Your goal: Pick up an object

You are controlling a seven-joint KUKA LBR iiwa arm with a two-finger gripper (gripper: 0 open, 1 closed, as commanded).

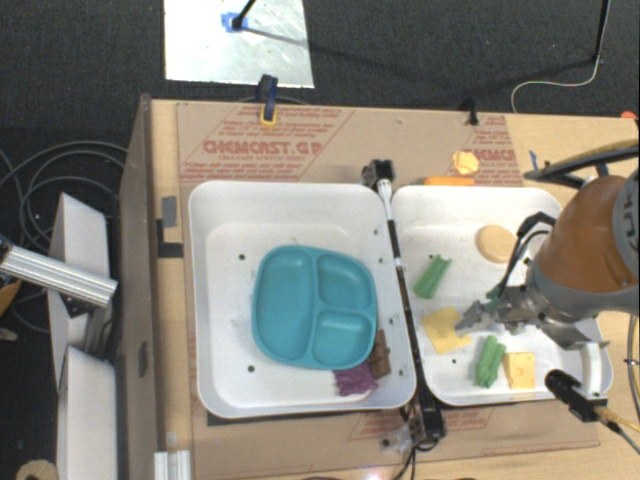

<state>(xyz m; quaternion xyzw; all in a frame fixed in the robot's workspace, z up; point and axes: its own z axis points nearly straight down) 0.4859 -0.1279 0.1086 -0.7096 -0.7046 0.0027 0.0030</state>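
The right bin (455, 213) holds several small toys. A green stick (432, 276) lies left of centre. Below it is a flat yellow wedge (441, 332), and near the front wall lie a second green piece (488, 360) and a pale yellow block (519, 369). A tan round piece (494, 242) sits toward the back. My gripper (482, 318) is low in this bin, just right of the yellow wedge and above the second green piece. Nothing is visibly lifted in it.
The left bin (230, 218) carries a teal divided plate (315, 306), with a purple lump (352, 380) and a brown piece (381, 356) at its front right corner. An orange stick (450, 180) rests on the right bin's back rim. The arm's orange band (598, 243) overhangs that bin's right side.
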